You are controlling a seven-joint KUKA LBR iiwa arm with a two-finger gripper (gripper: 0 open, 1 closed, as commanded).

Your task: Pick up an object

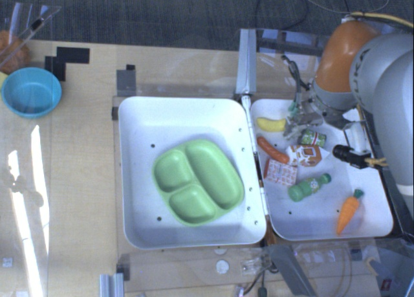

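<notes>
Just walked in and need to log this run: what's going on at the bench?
The grey KUKA arm reaches in from the right, its hand low over the right white bin, near the yellow banana. Nothing is visibly held. A toy carrot, green bottle and red sausage also lie in that bin. The left white bin holds a green divided plate.

Pretty bright, even overhead light, kinda soft focus all over. White bins are nearly blown out, with only faint shadows along their walls. There's a strong glare streak on the bench at left, through what looks like clear plastic. The arm at right is big and blurry.
</notes>
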